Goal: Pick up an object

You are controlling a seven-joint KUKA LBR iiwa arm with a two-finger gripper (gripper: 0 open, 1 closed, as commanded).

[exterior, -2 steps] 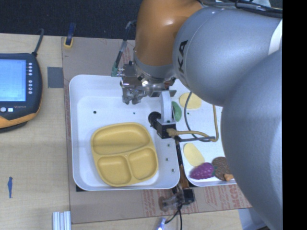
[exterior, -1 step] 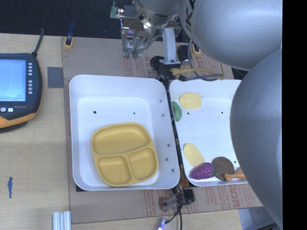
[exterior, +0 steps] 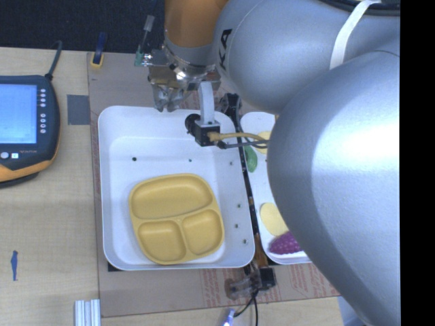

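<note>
We're looking down on the big grey arm (exterior: 326, 114), which sweeps in from the right and covers most of that side, its orange band (exterior: 194, 12) up at the far end. Below it is the pale wooden worktop (exterior: 47, 236), carrying two white bins side by side. The left bin (exterior: 170, 155) lies in plain view. Of the right bin (exterior: 255, 122) we see just a strip along its left side, the rest hidden under the arm.

The yellow divided plate (exterior: 177, 217) is the biggest candidate here. It sits flat in the near half of the left bin with its two small compartments towards us. Off to the left, on the worktop, rests a teach pendant (exterior: 24, 128) with a lit blue screen.

Now the gripper (exterior: 165, 102): it hangs at the far rim of the left bin, towards its far left corner. We cannot tell whether the jaws are wide or narrow, since the tips blur into the rim, and we see nothing between them. The plate lies well apart from the jaws, nearer to us, with bare bin floor between.

In the right bin's strip there's a pale yellow piece (exterior: 272, 217), a purple bunch of grapes (exterior: 284, 243) just beside it on the near side, and a small green piece (exterior: 251, 160) farther back by the bin's left wall. All three are to the right of the jaws and well clear of them.
</note>
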